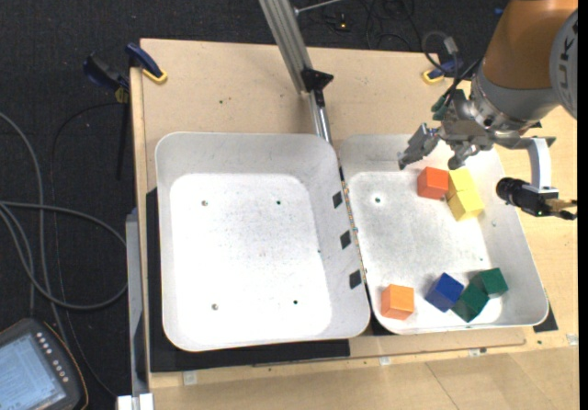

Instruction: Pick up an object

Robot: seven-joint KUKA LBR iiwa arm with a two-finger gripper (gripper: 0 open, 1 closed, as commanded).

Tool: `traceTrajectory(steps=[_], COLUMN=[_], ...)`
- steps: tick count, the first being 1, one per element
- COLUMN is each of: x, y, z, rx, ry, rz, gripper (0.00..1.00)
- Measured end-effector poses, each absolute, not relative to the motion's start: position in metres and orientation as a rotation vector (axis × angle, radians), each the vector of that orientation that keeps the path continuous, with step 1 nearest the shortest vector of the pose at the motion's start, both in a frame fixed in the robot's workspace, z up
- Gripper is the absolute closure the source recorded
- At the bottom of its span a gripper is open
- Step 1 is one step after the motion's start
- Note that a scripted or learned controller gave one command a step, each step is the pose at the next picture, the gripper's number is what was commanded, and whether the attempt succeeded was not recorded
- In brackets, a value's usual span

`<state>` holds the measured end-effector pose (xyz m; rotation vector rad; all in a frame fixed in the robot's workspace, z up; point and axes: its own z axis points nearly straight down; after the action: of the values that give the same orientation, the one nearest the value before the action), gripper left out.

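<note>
**Hand spread above the blocks at the far edge of the right bin**

Two shallow white bins are seen side by side on the table. The left bin is shown with only its speckled floor.

In the right bin, six blocks are gathered in two groups. Near the far edge, toward the right side, an orange block is set touching a yellow block, the yellow one lying just to its right and slightly nearer the front. Along the near edge, a second orange block is placed apart from the others, toward the bin's near-left corner. To its right a blue block is found, and beside that a dark green block and a green block are pressed together close to the near-right corner.

The grey arm with its orange band is brought in from the right over the far edge of the right bin. The hand is held just above and behind the orange and yellow pair, with its fingers spread apart. Nothing is seen between them, and no block is lifted off the bin floor.

A slanted metal pole is mounted at the far edge of the table, between the two bins.
</note>
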<state>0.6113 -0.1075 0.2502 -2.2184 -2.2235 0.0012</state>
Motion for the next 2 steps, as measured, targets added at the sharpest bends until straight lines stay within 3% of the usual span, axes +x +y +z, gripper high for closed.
traceTrajectory(steps=[1, 2], x=[0.611, 0.614], y=[-0.108, -0.109], z=[0.25, 0.207], rx=[-2.22, -2.219], ry=[-2.222, -2.218], rz=[0.0, 0.006], gripper=[0.0, 0.0])
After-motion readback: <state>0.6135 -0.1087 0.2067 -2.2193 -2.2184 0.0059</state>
